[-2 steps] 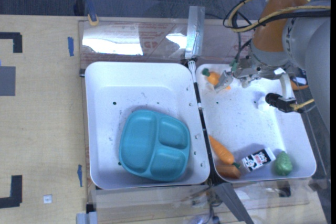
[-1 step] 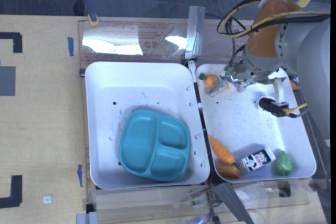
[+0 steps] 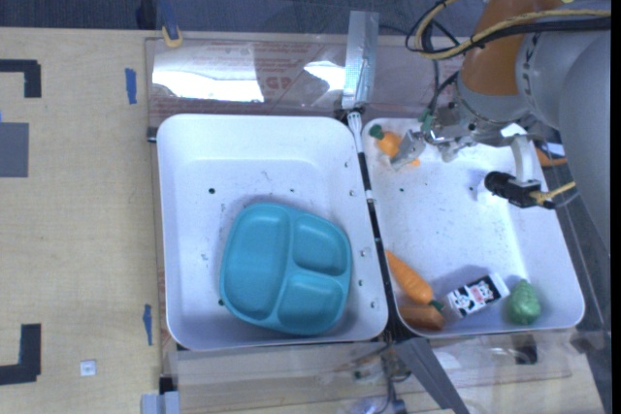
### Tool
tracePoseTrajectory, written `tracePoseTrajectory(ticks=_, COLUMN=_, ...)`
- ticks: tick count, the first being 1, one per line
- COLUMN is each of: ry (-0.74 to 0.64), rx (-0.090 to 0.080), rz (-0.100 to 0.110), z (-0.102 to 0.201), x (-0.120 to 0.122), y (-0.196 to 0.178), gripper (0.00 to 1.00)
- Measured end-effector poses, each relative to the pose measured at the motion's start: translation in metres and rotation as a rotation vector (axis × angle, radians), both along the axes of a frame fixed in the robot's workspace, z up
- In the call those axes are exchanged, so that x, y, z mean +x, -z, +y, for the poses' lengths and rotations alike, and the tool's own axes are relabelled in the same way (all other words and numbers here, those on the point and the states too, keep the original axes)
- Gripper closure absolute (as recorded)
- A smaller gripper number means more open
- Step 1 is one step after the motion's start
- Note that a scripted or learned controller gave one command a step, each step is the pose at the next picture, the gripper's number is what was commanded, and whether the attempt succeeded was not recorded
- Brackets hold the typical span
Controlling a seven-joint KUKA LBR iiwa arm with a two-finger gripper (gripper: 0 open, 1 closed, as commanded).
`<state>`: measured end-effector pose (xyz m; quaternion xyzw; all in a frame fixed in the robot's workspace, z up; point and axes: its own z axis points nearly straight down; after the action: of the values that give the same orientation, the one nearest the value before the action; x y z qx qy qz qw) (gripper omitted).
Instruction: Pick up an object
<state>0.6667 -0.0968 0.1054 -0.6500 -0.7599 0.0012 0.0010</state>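
Gripper (image 3: 419, 145) at far corner of right bin (image 3: 456, 218), just beside small orange object (image 3: 389, 144) on its left; jaw state indiscernible. Carrots (image 3: 412, 281) along near-left wall, well apart from gripper.

small orange object (image 3: 389, 144) | right bin (image 3: 456, 208), far-left corner | lying flat

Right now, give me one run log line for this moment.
claw at right bin's far-left corner, by small orange item | grip unclear | carrot, green toy near edge
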Motion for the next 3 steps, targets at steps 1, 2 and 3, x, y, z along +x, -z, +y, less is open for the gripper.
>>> tracePoseTrajectory(ticks=1, ry=-0.056, rx=0.003, rz=0.007, z=0.001, x=-0.001, y=0.021, gripper=0.00)
tracePoseTrajectory(ticks=2, ry=-0.103, rx=0.000, rz=-0.003, z=0.000, x=0.001, y=0.000, gripper=0.00)
tracePoseTrajectory(ticks=3, ry=-0.203, rx=0.001, rz=0.004, z=-0.003, x=0.000, y=0.020, gripper=0.00)
